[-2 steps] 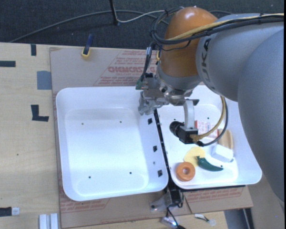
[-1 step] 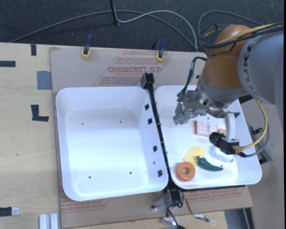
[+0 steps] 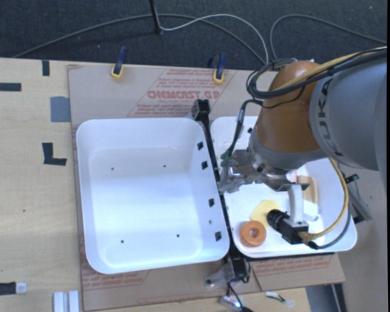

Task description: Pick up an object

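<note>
My gripper [image 3: 233, 176] hangs low over the left part of the right bin [image 3: 343, 240], close to the wall between the two bins. An orange round object [image 3: 252, 233] lies near that bin's front edge. Just behind it is a pale yellow object [image 3: 265, 209]. A tan and orange piece [image 3: 310, 188] shows further right, partly hidden by the wrist. The arm's grey and orange body covers most of the bin's back half. Nothing can be seen held in the gripper.
The left bin [image 3: 91, 174] stands beside the right one, and black clips [image 3: 212, 202] run along their shared wall. Both bins rest on a cardboard sheet [image 3: 175, 96] held by blue and yellow clamps [image 3: 119, 65]. Cables trail behind the bench.
</note>
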Available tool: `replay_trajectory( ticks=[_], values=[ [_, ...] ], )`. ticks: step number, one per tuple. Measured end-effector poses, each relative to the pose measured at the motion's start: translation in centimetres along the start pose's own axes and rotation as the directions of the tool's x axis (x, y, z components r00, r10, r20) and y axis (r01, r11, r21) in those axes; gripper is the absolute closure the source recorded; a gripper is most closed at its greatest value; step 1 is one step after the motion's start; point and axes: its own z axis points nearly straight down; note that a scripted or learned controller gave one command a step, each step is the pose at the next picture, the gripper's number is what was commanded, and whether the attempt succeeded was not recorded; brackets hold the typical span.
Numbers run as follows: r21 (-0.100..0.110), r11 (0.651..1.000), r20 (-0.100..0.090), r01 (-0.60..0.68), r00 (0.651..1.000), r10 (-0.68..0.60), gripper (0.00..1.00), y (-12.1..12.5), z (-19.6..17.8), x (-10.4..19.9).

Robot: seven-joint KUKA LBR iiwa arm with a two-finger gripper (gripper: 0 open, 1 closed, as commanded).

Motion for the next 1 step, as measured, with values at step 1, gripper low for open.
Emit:
replay_trajectory(
  ticks=[1],
  values=[
    [-0.002,1.000,0.001,0.002,1.000,-0.002,1.00,0.72,-1.92,6.64]
  ],
)
